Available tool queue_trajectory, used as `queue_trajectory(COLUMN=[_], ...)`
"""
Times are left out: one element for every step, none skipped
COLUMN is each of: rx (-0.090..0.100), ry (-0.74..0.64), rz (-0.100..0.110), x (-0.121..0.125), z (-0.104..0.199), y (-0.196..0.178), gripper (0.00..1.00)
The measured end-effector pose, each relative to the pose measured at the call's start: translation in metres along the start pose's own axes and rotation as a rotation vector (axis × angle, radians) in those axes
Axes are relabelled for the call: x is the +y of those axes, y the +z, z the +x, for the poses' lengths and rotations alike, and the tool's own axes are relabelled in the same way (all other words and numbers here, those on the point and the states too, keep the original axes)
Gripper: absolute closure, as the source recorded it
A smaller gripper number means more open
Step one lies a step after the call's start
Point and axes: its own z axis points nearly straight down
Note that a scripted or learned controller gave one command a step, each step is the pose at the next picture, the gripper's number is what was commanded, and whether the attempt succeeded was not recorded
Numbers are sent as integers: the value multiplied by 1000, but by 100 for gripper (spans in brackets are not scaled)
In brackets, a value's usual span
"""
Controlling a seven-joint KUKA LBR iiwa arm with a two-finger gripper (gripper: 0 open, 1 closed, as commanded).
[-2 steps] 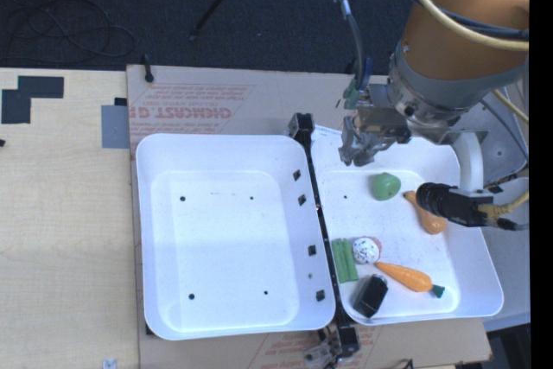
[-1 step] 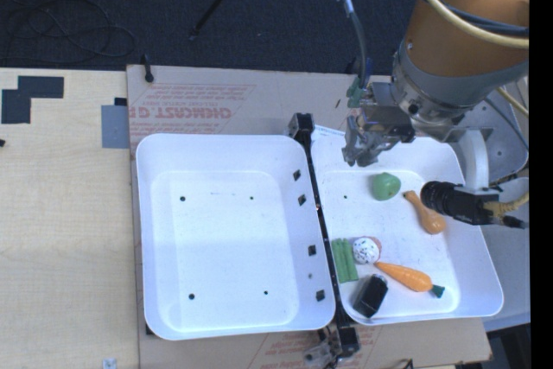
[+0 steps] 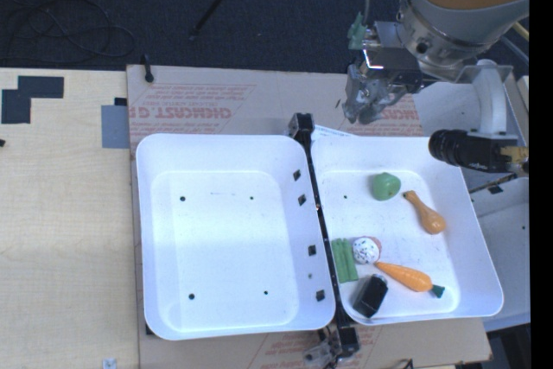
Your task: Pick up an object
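Gripper [image 3: 361,110] high above the far rim of the right bin [image 3: 484,272], clutching nothing; fingers too blurred to call open or closed. Risk ahead, as a guess: crowded pieces in the near corner (green block [image 3: 344,260], speckled ball [image 3: 366,250], black object [image 3: 370,295], toy carrot [image 3: 406,276] close together). Easier targets: green lump [image 3: 386,185], orange gourd [image 3: 424,213]. Left bin [image 3: 147,186]: bare.

Two smooth, glossy white plastic bins [image 3: 155,186] are resting on matt printed cardboard [image 3: 216,104] — the gripper [image 3: 363,104] is showing dull grey metal.
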Motion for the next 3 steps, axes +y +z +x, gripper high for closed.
queue_trajectory(rx=[-4, -4, -3], ry=[3, 5, 6], rz=[23, 8, 11], x=[-6, 65, 63], z=[5, -7, -9], y=[122, 135, 124], gripper=[100, 100, 100])
